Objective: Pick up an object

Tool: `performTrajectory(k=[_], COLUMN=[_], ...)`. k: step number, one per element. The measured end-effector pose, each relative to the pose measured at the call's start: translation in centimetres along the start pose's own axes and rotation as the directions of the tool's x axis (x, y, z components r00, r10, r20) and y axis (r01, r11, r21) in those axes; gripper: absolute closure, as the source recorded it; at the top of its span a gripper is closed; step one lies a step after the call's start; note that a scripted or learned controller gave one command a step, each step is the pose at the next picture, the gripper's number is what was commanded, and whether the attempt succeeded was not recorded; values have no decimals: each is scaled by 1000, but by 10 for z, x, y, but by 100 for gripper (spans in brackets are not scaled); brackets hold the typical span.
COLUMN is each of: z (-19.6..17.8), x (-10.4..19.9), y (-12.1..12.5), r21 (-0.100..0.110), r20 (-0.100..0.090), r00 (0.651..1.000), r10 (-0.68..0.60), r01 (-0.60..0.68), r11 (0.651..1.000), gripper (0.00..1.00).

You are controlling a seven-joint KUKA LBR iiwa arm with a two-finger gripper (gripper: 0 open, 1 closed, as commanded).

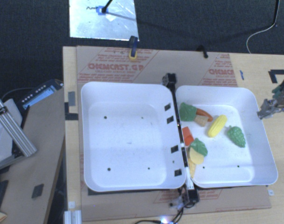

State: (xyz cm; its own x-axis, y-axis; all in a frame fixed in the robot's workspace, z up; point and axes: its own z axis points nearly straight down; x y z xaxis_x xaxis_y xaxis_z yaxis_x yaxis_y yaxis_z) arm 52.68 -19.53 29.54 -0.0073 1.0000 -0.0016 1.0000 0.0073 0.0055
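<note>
The right bin [254,169] holds several toy foods. A yellow corn cob [217,125] lies near its middle, with a green bumpy piece [236,136] to the right of it. A green leafy piece [188,111] and an orange carrot [205,114] lie at the upper left. A red-orange piece [188,135], a green-topped piece [198,147] and a yellow piece [194,161] lie along the left wall. My gripper [268,108] sits at the right edge of the view, over the bin's right rim and apart from all the toys.
The left bin [93,171] stands beside the right one, joined by a black clipped divider [175,120]. Both rest on a cardboard sheet [114,66] on the bench. A yellow clamp [132,54] sits at the back and an aluminium rail [13,134] at the left.
</note>
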Motion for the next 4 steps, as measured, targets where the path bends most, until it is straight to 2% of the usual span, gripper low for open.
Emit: performTrajectory(k=[1,2,3,4], z=[-249,-239,-239,-238], x=[-9,-11,-11,-11], y=[-18,57,112,144], r21=[-15,1,0,3], r20=[7,1,1,-1], r00=[1000,1000,1000,1000], r10=[3,-1,0,1], r01=[-3,1,0,-1], r11=[1000,1000,1000,1000], gripper=[100,100,100,100])
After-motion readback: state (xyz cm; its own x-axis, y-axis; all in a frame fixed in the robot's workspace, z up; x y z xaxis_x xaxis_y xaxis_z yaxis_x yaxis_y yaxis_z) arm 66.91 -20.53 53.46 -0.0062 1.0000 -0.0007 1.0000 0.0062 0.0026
